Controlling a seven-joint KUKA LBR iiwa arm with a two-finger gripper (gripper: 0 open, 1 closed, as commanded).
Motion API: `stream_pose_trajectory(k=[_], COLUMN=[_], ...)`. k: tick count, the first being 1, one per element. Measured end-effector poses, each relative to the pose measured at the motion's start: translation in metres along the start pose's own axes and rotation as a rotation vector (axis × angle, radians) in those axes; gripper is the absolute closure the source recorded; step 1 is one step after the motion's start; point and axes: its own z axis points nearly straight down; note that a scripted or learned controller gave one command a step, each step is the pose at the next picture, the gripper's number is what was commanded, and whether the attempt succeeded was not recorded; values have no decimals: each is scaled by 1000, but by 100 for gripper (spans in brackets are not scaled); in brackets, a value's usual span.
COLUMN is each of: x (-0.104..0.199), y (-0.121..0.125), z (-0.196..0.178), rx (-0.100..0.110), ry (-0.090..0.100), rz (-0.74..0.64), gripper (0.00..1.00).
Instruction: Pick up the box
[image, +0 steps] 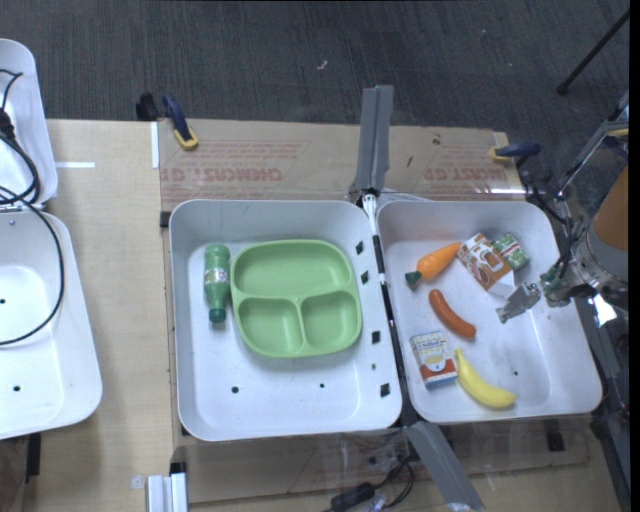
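Overhead, the wooden bench (110, 180) carries two white bins side by side on brown cardboard, with dark carpet beyond. The left bin (190, 400) holds a green divided tray (297, 297) and a green bottle (216, 283). The right bin (560, 385) holds the box (490, 260) near its far wall, beside a carrot (438, 260). The gripper (520, 301) hovers just right of the box, fingers spread, grasping nothing.

Dark carpet floor (300, 50), pale wooden bench (110, 180), cardboard sheet (260, 160)
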Motion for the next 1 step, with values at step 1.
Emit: stream_pose_trajectory(k=[1], x=[58], y=[26], z=[-13], rx=[-1], ry=[-1], rz=[-59], gripper=[0])
